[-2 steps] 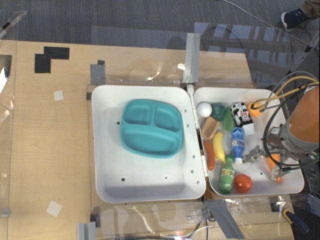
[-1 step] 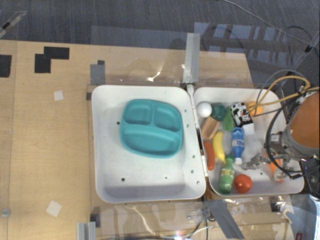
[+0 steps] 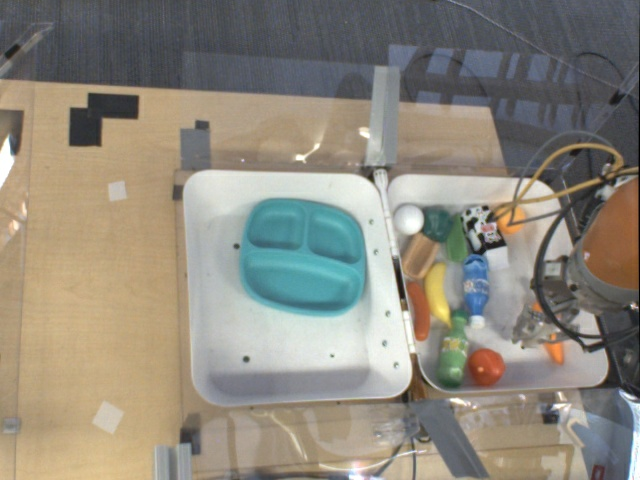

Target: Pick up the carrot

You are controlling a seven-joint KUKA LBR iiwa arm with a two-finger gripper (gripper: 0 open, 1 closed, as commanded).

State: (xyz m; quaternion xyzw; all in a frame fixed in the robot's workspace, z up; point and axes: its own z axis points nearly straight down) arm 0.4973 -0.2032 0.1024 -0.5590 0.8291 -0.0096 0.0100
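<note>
Reaching in from the right: grey two-finger gripper [image 3: 540, 330] low in the right-hand shallow white bin [image 3: 585, 373], at its far right side. Small orange carrot [image 3: 553, 347] just below the tips, touching or nearly so. Impossible to tell how the gripper is set. Positioned apparently for a grasp, well apart from the yellow plastic banana [image 3: 437, 292].

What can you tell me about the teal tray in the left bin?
The teal tray is a rounded rectangular divided plate, seemingly smooth plastic, with two small compartments along its far side and one long compartment nearer the camera. It lies flat, slightly rotated, near the middle of the left bin, resting on the bin's white floor.
</note>
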